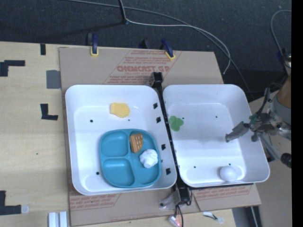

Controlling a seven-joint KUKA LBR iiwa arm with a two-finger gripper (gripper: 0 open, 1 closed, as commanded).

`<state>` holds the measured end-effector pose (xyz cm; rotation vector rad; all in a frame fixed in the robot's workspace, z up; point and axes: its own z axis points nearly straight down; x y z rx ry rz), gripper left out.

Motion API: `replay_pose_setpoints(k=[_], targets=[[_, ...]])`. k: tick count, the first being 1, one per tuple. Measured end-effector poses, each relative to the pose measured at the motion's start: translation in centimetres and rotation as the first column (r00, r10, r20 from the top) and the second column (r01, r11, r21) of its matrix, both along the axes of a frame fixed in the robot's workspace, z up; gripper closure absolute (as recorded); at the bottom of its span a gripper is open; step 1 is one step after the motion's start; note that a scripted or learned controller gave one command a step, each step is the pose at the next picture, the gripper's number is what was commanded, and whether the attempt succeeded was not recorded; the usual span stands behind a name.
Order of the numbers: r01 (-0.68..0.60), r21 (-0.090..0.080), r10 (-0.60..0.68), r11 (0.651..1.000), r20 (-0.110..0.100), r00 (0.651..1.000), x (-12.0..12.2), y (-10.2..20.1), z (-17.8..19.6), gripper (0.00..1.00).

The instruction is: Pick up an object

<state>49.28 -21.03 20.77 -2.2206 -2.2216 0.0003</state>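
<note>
At the far left, the wooden bench top (28, 141) is carrying some black and grey tape marks (46, 111), and behind the bench a dark carpet floor (199, 13) is showing, with thin cables (156, 20) running across it. A brown cardboard sheet (137, 65) is lying under both bins, held at its back edge by two blue and yellow clamps (94, 46); red print on the sheet is reading "CHEMCAST GP", and the smaller lines below it are too blurred to read. The left bin (75, 126) is holding a yellow object (120, 109) near its back and a blue divided tray (113, 167) toward its front. In the tray, a tan ridged object (136, 142) is resting on the divider at the upper right part, and a white crumpled object (149, 158) is lying just below it (the two are near each other, maybe touching). The right bin (236, 98) is holding a green object (176, 123) close to its left wall and a white round object (230, 173) at its front right corner. The gripper (233, 136) is reaching in over the right side of this bin, well apart from both objects, and I cannot tell how its pincer is standing, because it is too small and blurred. Nothing is seen held in it.
</note>
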Motion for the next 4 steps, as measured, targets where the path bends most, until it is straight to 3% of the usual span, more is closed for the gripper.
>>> replay_pose_setpoints(k=[1, 2, 3, 4], targets=[[-0.005, -0.001, 0.005, 1.0, 0.008, 1.0, -0.8, 5.0, 8.5, 0.0], [-0.005, 0.0, 0.005, 1.0, 0.005, 1.0, -0.8, 11.3, 14.6, 0.0], [-0.004, 0.0, 0.004, 1.0, 0.0, 1.0, 3.4, 16.3, 14.3, 0.0], [-0.002, 0.0, 0.002, 1.0, -0.001, 1.0, 7.5, 18.9, 14.1, 0.0]])
